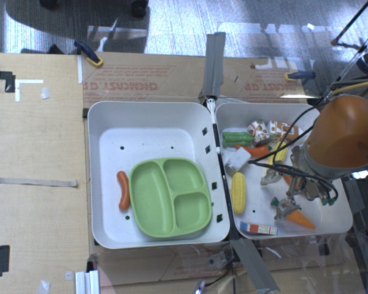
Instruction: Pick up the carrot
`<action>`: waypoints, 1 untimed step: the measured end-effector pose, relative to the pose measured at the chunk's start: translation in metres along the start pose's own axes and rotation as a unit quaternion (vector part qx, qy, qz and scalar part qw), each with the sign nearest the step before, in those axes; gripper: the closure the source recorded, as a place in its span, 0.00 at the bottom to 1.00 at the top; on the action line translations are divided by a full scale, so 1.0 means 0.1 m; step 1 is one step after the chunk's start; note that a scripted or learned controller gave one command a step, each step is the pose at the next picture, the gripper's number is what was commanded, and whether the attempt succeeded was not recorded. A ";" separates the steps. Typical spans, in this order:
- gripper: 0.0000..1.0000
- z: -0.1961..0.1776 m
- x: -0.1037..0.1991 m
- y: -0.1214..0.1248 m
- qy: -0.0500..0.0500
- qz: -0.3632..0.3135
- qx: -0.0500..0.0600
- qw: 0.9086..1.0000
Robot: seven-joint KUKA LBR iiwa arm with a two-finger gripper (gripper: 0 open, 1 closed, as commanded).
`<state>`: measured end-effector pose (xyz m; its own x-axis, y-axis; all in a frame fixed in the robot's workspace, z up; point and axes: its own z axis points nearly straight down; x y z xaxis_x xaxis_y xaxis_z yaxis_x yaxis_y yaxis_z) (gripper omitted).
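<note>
right bin (pixel 331 225): carrot (pixel 301 219) near the front wall at about 5 o'clock, the pincer (pixel 286 208) touching its blunt end; its state cannot be told. corn (pixel 238 192) at 9 o'clock. left bin (pixel 110 164): green tray (pixel 170 196), sausage (pixel 123 190).

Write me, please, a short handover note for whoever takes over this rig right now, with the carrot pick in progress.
Gripper: low in the right bin, right beside the carrot; the view does not show whether it grips anything.
Carrot: lying on the right bin's floor near the front wall, next to the gripper.
Nearby: corn cob and a small tube to the camera's left of it.
Left bin: green divided plate and a sausage.
Done: arm brought down to the carrot.
Left: confirm a grip, then lift.
</note>
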<state>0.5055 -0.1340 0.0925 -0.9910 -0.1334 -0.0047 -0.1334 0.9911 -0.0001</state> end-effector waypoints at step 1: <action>0.00 -0.01 0.29 -0.63 -0.001 0.056 0.001 0.998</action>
<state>0.4855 -0.2006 0.0933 -0.9998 -0.0210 -0.0061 -0.0210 0.9998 -0.0013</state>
